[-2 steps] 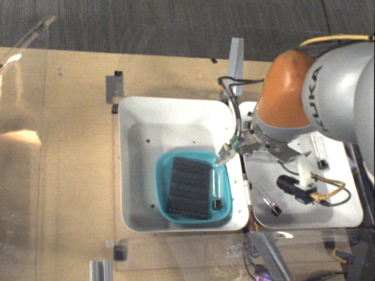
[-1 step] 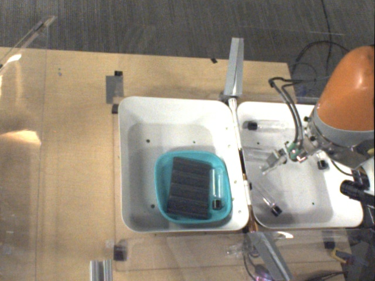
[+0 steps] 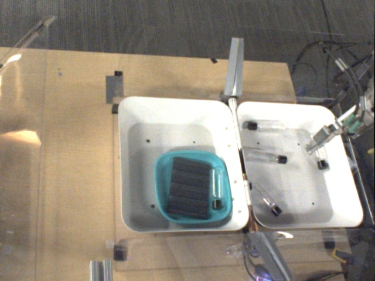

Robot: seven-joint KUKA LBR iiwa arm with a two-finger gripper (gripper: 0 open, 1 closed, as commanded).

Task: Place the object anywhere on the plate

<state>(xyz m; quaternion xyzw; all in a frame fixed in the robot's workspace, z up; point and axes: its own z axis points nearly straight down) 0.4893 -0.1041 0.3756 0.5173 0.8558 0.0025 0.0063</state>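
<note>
Tool (image 3: 319, 140) sits at the right edge of the frame over the right bin (image 3: 351, 212), fingers angled down-left toward a small black-capped vial (image 3: 321, 164) just below it; can't tell if they're spread or pressed together, nothing visibly between them. Three more clear vials lie apart in that bin: one upper left (image 3: 261, 124), one mid-left (image 3: 269, 156), one lower left (image 3: 270, 206). Left bin (image 3: 132, 174) holds the teal plate (image 3: 161, 180), with a dark ribbed block (image 3: 188, 187) on it and one clear vial (image 3: 217, 191) already lying along the plate's right side; both bins on the wooden table (image 3: 58, 157).
</note>
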